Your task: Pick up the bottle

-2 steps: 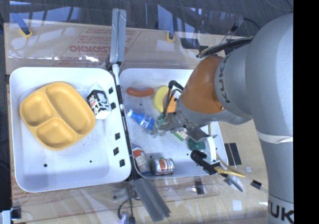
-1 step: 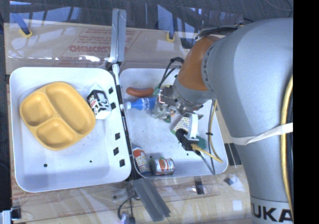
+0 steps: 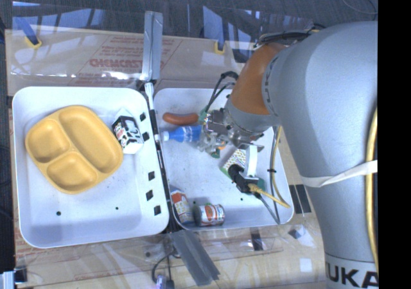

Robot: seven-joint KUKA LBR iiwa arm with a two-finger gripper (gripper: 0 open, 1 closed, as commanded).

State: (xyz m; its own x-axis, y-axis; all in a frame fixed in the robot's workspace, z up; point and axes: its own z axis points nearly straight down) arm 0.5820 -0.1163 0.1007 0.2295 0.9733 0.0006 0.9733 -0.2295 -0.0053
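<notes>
Arm [image 3: 308,101] reaching in over right bin [image 3: 192,182] from the right. In left bin [image 3: 38,217], yellow tray [image 3: 70,146] with carton [image 3: 128,132] at its right edge. In right bin, gripper [image 3: 209,137] low at bottle [image 3: 181,134]; grip state impossible to tell. Bottle on its side near bin's left wall, sausage [image 3: 180,118] just behind it. Two cans [image 3: 209,214] at bin's near-left corner.

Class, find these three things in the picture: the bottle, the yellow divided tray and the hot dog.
bottle [image 3: 180,134]: camera view, on its blue label.
yellow divided tray [image 3: 72,147]: camera view, on the ridge between its compartments.
hot dog [image 3: 180,117]: camera view, on its middle.
</notes>
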